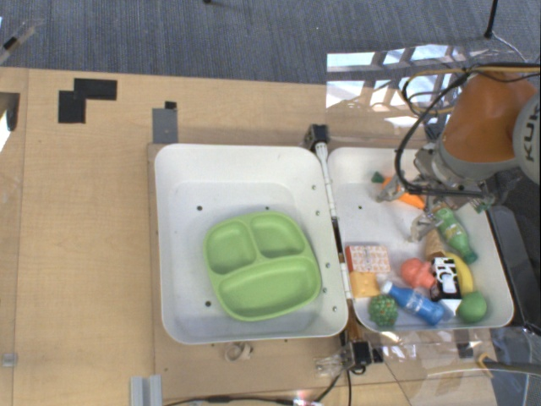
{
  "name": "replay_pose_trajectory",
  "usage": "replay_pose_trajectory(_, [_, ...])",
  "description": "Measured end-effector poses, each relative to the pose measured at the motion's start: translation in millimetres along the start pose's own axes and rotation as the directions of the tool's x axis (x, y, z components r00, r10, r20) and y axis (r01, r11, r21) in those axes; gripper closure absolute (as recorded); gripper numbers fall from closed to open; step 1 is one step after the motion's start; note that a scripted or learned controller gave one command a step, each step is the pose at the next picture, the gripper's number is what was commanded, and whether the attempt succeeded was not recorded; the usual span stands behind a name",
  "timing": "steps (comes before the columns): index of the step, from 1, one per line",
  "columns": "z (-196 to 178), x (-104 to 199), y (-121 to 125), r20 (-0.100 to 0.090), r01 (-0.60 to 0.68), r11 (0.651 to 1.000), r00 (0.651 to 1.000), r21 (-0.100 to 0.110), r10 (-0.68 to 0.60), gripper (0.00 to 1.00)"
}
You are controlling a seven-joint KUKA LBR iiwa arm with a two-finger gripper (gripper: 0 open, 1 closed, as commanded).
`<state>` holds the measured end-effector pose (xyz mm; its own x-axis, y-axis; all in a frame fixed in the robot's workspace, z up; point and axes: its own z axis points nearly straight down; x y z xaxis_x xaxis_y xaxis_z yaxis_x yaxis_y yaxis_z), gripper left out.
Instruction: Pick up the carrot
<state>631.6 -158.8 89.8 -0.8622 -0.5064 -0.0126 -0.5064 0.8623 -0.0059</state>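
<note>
A pale wooden bench (84, 252) stands on grey carpet (169, 24). In the right white plastic bin (363, 176), the small orange carrot (412, 200) lies partly hidden beneath the metal gripper (406, 194), whose grip cannot be judged.

Grey ribbed carpet (254, 24) fills the view from ten to two o'clock. Below it spreads a light wooden bench (76, 269), with black tape marks (84, 98) at ten o'clock.

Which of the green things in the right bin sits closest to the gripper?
The green bottle, lying just below the gripper. The green ball and the bumpy dark green piece sit along the bin's near edge, farther away.
</note>
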Motion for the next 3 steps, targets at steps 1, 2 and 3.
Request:
replay_pose_trajectory(1, [-14.9, -5.1, -0.4, 0.012, 0.005, 1.0, 1.0, 0.008, -0.005, 1.0])
replay_pose_trajectory(2, [-14.6, -4.9, -0.3, 0.011, 0.005, 1.0, 1.0, 0.008, -0.005, 0.0])
replay_pose_trajectory(3, [-28.9, -8.8, -1.4, 0.022, 0.007, 1.0, 1.0, 0.015, -0.007, 1.0])
